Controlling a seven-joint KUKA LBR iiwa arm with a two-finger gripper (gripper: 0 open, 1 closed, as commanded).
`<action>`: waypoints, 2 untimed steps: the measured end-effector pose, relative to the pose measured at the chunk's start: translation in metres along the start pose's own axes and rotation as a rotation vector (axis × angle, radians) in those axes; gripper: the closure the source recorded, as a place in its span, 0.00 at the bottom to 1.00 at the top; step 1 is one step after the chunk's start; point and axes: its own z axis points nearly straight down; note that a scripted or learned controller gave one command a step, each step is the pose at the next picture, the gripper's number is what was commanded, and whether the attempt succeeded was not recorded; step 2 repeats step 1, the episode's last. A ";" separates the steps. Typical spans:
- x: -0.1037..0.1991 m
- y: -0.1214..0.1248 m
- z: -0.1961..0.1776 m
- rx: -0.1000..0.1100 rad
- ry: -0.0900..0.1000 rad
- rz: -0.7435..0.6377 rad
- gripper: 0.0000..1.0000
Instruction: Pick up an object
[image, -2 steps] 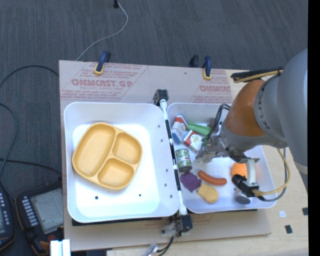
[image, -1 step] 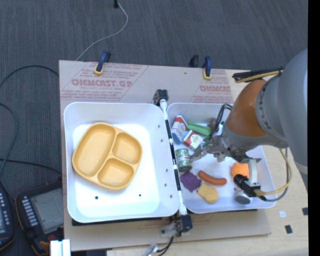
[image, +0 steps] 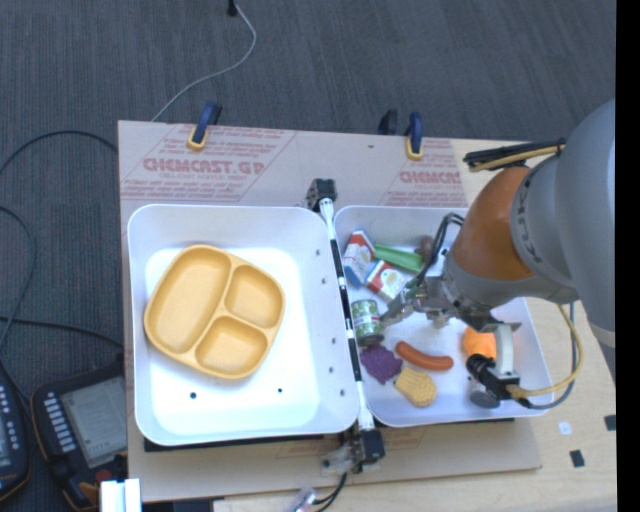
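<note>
Toys (image: 400, 345) crowd right bin (image: 535, 345) beneath hand (image: 415, 298).

Single fixed overhead camera, angled down at a slant, taking in the whole bench (image: 300, 150) and both white bins (image: 140, 300); arm (image: 540, 220) enters from frame right; medium distance

We saw the bench (image: 200, 165) bearing two white bins, left bin (image: 140, 300) and right bin (image: 535, 350), side by side.

Open floor around yellow tray (image: 214, 310)
</note>
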 end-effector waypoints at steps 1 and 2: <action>0.004 0.000 -0.007 0.007 0.008 -0.005 1.00; 0.004 0.000 -0.007 0.007 0.008 -0.005 1.00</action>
